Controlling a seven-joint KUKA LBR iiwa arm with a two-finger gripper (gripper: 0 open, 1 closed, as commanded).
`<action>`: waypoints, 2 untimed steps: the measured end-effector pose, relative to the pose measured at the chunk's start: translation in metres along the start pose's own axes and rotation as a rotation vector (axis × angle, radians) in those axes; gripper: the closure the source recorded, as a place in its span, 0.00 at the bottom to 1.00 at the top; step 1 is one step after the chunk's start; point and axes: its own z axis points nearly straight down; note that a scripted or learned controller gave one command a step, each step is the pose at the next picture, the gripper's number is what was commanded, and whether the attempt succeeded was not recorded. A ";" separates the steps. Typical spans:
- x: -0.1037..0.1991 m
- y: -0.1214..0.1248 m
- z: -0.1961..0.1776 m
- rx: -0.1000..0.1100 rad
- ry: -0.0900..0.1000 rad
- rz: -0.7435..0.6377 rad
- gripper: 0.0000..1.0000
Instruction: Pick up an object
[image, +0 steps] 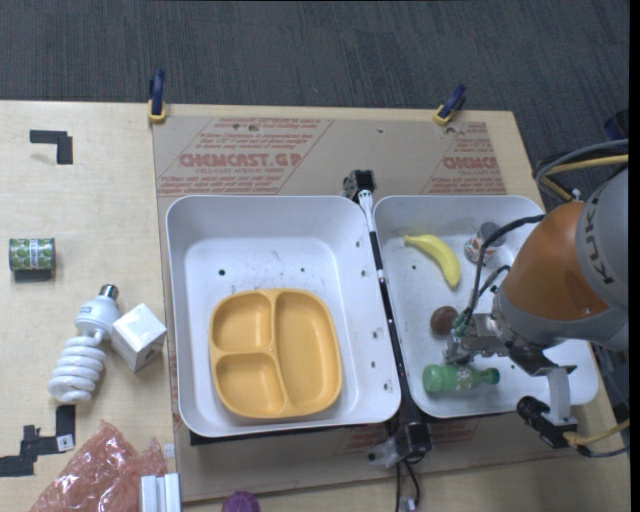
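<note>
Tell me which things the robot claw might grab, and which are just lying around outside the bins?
Might grab, in the right bin near the claw:
green bottle
banana
brown ball

In the left bin, far from the claw:
yellow divided plate

Just lying about on the bench:
spiral light bulb
white cube
green can
pink mesh bag

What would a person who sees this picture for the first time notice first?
The eye goes first to the yellow divided tray lying in the left bin. Next comes the grey and orange arm over the right bin, with its gripper low above a green bottle lying on its side. A yellow banana lies farther back in that bin.
</note>
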 end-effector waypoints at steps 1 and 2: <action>0.004 0.064 0.000 0.000 -0.001 -0.003 0.00; 0.003 0.003 0.000 0.001 0.000 0.001 0.00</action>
